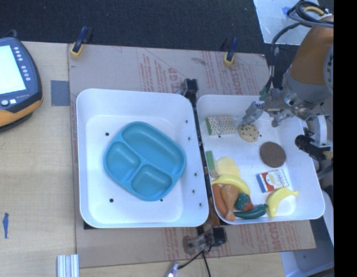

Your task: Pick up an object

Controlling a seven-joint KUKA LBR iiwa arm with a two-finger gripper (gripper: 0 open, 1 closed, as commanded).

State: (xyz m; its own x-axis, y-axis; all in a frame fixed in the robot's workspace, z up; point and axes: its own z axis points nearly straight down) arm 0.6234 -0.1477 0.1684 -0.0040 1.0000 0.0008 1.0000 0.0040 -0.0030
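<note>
Nothing's been picked up yet as far as I can see. The arm comes in from the right and its hand (264,113) hangs over the back of the right bin (305,212), with one finger (249,114) angled down toward the cookie (248,133), tip just above or maybe touching it. I honestly can't tell whether the hand is spread or pinched, the wrist hides too much, and nothing visibly sits between the fingers.

My guess is the cookie is the target. It lies flat on the bin floor just beside the speckled sponge-like block (220,124), with a brown disc (272,154) a bit further toward the front.

The rest of the right bin is undisturbed clutter: a yellow banana (281,199), a small red, white and blue carton (273,180), a toy carrot (229,199), and a green pepper-looking thing (250,213) at the front edge. The left bin (92,154) just has the blue divided plate (145,160).

So: approach looks roughly done; closing, lifting and clearing the bin are all left.
</note>
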